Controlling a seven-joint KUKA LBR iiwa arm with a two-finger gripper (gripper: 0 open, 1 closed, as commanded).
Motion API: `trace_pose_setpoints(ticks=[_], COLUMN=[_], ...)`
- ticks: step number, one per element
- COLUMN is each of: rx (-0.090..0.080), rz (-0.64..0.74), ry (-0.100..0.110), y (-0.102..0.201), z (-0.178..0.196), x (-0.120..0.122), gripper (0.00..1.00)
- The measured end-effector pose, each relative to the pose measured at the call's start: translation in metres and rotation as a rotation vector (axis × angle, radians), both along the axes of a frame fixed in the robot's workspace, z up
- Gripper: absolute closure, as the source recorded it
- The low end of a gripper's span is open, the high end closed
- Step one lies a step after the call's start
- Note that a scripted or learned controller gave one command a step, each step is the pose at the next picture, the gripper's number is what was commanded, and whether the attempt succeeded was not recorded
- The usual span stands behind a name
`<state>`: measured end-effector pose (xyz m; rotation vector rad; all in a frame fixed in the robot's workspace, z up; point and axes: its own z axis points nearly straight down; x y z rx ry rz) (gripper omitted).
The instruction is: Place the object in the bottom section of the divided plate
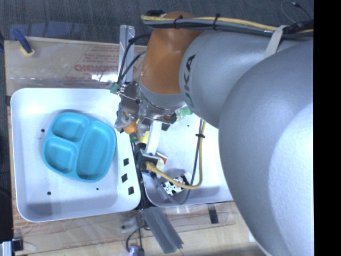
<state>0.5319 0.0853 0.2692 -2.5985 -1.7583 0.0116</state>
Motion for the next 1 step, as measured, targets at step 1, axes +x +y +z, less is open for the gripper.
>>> trace_pose_setpoints(ticks=[1], rx=[0.000], rz=[0.001], ry=[0.000], y=[0.0003], z=[0.0000], x=[0.0000], gripper=[0.00])
